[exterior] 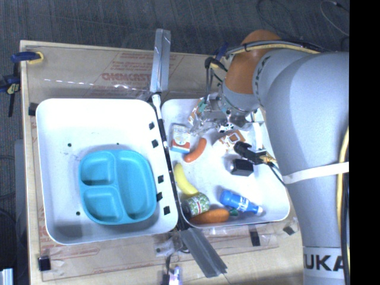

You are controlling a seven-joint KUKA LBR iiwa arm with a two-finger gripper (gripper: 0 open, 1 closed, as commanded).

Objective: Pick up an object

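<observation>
While the gripper point(212, 113) hangs over the right bin's point(274, 190) far end, whether its claw is wide or closed you cannot tell; aim for the hot dog point(195, 150) just beside it, clear of the carton point(180, 138).

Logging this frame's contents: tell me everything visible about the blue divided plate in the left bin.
The sky-blue, plastic-looking divided plate is a rounded rectangle with three compartments: two small ones on its left side, one large on the right. It lies flat, face up, on the floor of the left white bin, slightly rotated. Its compartments hold nothing, and no other object touches it.
</observation>
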